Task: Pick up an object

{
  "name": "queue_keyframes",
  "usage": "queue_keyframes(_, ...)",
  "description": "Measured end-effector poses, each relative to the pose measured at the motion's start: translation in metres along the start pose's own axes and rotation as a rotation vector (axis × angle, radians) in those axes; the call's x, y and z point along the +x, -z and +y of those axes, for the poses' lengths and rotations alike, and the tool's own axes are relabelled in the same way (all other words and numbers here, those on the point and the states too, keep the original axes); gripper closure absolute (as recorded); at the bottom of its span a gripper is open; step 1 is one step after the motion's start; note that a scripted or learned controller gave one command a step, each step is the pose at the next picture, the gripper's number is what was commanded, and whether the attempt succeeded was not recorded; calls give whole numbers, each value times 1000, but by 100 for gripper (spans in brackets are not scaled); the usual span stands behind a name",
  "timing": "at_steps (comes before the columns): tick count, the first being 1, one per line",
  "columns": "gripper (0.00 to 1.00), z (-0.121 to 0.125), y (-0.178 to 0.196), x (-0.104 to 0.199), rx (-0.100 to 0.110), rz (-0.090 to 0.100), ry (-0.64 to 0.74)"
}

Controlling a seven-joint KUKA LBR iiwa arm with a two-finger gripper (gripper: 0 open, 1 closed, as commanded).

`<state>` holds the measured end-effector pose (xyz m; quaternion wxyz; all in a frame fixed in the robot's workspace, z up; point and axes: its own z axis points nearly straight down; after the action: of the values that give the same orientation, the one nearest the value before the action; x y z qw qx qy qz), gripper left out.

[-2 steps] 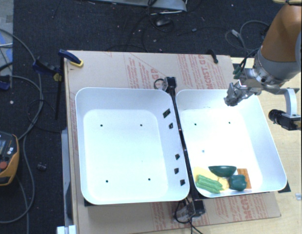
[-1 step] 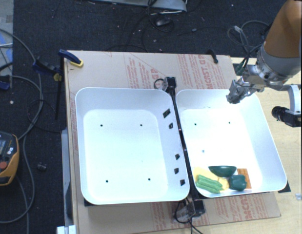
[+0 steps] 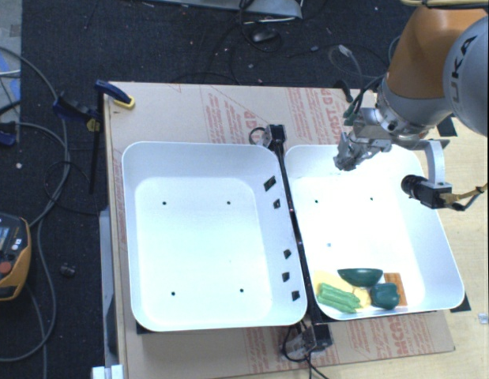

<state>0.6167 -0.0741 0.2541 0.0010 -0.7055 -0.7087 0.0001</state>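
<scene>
Dark floor strewn with cables surrounds the table (image 3: pixel 197 105), two white bins sitting side by side on it. Up at the right bin's (image 3: pixel 434 235) far edge hangs the hand (image 3: pixel 348 158), and I cannot tell how it's set. Targets are bunched in the near corner: a ridged green piece (image 3: pixel 337 298), a dark teal bowl-like shape (image 3: pixel 360 275), a teal lump (image 3: pixel 385 295), touching or nearly so. Best bet, I'd say: travel near, drop on the ridged piece's outer side.
</scene>
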Motion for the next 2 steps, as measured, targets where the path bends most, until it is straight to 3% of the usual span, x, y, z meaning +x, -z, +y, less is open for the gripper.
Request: queue_keyframes(2, 100, 25, -21, 109, 0, 0, 0)
